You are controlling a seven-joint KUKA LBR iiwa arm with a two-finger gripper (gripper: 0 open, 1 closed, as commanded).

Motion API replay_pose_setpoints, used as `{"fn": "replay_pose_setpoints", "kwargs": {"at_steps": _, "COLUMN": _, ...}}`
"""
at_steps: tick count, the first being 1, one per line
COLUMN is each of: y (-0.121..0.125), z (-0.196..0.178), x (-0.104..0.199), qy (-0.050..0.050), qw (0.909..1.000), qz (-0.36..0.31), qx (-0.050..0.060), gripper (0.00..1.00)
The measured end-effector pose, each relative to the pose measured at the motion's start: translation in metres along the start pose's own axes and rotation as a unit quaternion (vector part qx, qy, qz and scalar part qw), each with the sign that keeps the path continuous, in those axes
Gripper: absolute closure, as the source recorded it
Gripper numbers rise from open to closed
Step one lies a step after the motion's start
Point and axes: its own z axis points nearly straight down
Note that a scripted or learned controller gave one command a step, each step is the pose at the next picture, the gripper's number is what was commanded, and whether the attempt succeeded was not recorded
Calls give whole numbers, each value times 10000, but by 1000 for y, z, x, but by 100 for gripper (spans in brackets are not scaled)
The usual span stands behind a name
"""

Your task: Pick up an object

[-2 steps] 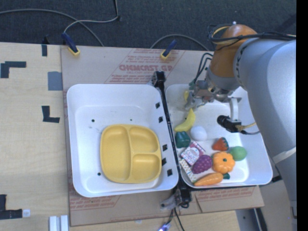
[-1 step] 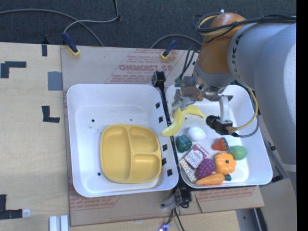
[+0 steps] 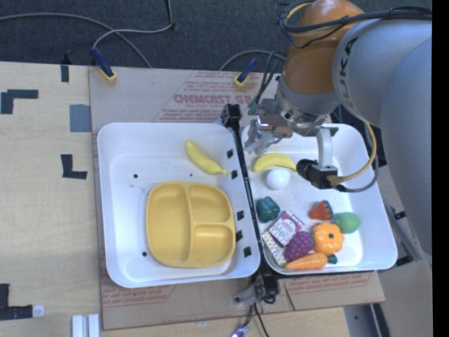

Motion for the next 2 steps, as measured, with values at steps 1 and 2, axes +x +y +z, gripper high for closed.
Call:
{"fn": "replay_pose_setpoints", "kwargs": {"at_steps": 1, "y": 0, "z": 0, "x": 0, "qy": -1, "qw": 10000, "qz": 2, "qx": 5, "gripper": 0}}
{"fn": "replay_pose_setpoints", "kwargs": {"at_steps": 2, "y": 38, "z": 37, "x": -65, "qy": -12, "qw": 10000, "qz": 13, "qx": 10, "gripper": 0}}
